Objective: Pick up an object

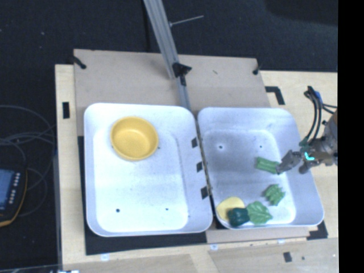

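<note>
Green target: oblong piece [265,165] in the right bin [239,124], mid-right of the floor, just beside the tool [291,161].
Tool state: reaching in over the bin's right rim, tip touching or nearly touching the piece; cannot tell whether released or clenched (too small and blurred).
Step in hand: likely closing in for the grasp.
Doing it well: centre over the piece's short width, descend straight, close only once both sides are straddled.
Other pieces: leafy green bit [274,194], another leafy bit [259,212], dark green block [238,216], yellow lump [228,204], clustered toward the near corner.
Edges: right wall close behind the wrist, little slack there.
Open room: bare floor up-left of the target; left bin [142,209] holding a yellow bowl [134,138].
</note>
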### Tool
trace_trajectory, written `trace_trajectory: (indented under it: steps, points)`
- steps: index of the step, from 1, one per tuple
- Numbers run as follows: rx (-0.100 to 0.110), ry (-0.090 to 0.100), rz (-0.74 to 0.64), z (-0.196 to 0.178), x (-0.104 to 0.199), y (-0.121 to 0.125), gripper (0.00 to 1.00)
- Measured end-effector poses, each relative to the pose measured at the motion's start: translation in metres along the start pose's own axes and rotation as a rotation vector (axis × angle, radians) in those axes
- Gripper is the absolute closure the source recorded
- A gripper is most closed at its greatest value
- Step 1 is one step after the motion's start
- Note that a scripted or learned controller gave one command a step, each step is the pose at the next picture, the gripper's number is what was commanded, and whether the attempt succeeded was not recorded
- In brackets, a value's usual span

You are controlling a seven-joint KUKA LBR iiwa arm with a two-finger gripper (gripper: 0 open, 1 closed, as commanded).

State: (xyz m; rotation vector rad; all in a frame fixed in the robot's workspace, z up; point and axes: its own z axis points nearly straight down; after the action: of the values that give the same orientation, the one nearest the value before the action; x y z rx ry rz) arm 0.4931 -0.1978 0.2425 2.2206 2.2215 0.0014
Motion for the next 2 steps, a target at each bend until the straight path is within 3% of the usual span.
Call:
trace_trajectory:
  steps: [1,2]
  points:
    - [0.0,0.0,0.0,0.0,0.0,0.0,0.0]
    - [0.004,0.0,0.001,0.042,-0.001,-0.002,0.0]
